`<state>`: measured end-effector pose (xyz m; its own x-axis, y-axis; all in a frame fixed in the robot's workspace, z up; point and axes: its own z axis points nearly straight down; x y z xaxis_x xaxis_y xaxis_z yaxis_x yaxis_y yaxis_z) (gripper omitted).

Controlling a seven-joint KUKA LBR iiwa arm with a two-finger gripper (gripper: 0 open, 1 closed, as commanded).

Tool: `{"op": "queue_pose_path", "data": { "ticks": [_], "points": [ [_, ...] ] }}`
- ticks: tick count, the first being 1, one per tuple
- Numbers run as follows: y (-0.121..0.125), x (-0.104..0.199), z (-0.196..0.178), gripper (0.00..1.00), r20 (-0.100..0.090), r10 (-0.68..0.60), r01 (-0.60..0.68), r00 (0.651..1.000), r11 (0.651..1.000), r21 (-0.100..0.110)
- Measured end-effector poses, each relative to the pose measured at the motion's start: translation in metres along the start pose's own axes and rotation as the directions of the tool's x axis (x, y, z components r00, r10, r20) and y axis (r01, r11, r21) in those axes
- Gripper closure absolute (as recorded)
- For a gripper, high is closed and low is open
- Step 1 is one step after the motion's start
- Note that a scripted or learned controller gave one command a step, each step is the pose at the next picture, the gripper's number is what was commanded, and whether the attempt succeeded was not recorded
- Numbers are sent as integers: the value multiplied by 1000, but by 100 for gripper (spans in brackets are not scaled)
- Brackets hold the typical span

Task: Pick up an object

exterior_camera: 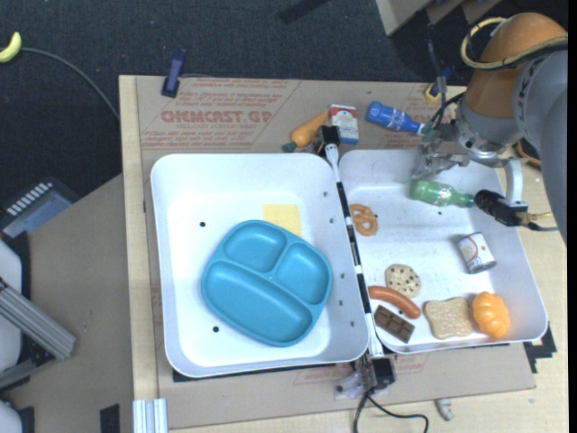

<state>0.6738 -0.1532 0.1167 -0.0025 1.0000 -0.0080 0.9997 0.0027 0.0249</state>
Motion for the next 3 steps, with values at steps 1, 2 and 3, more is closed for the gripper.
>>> {"op": "queue_pose_path", "data": {
  "ticks": [1,2,3],
  "points": [
    [-2,0,2,0,0,0,0,1000,1000,6],
    [-2,0,2,0,0,0,0,1000,1000,6],
    [-8,-4,32,0,-8,2,-2,1000,1000,27]
  ]
}}
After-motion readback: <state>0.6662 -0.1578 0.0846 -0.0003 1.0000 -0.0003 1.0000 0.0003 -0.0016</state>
